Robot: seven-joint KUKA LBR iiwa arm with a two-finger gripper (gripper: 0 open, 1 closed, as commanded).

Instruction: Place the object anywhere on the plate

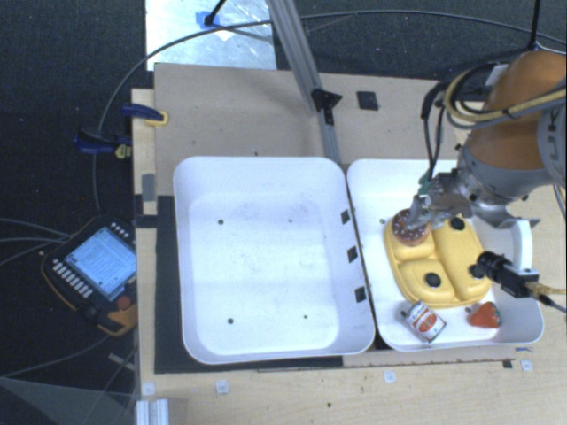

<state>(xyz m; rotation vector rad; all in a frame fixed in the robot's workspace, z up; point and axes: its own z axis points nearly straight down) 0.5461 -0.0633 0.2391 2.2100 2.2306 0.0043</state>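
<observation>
Near the front edge of the right bin (372, 264), a small can (426, 322) is lying on its side; beside it, toward the front right corner, a strawberry (485, 315) is resting on the bin floor; both are just in front of the yellow plate (447, 259), and they are apart from each other. The plate is sitting in the middle of the right bin, and it is divided in compartments; on its far left compartment a donut (409, 227) with brown topping is lying. The gripper (423, 209) is hanging right above the donut, at its far right side; if it is open or closed, I cannot tell. The left bin (257, 255) is standing beside, touching the right one. At the bench's left side, a tablet (93, 268) is lying.
</observation>
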